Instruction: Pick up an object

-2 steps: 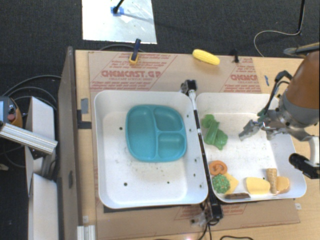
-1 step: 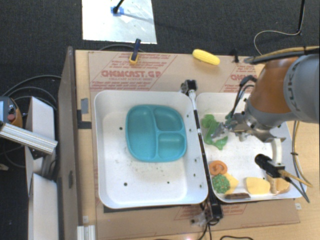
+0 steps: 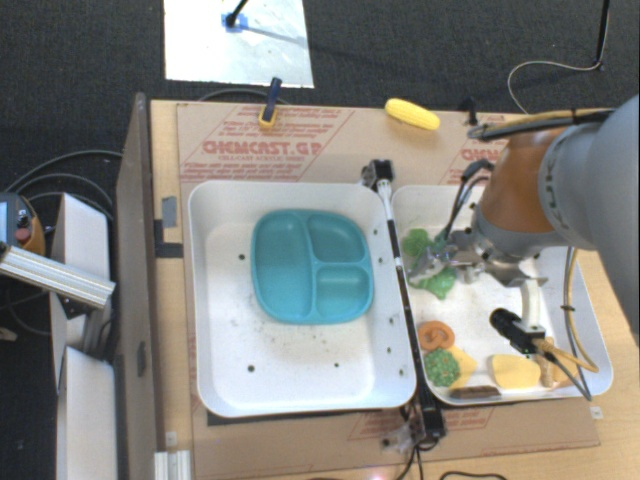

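I have the arm (image 3: 560,183) reaching in from the right over the right bin (image 3: 430,203); the pincer (image 3: 440,264) sits low at that bin's left side, right at the greens (image 3: 420,241), which show on both its far and near sides; whether it is spread or pressed together I cannot tell from this slant, so I would not call anything gripped.

The greens look like the target because the pincer is down among them and nothing else is that close; they lie hard against the wall between the bins, which I judge leaves little room on the left side for a clean closing.

The other candidates are grouped in the near part of the same bin: an orange disc (image 3: 435,335), a green lump (image 3: 442,368) just near of it, and a yellow block (image 3: 515,371) to their right; packed like that, each would be awkward to take alone.

The left bin (image 3: 200,268) holds a teal plate (image 3: 310,268) lying flat, a poor thing to pinch from above; a yellow toy (image 3: 412,114) lies on the surface beyond the bins, well apart from the pincer.
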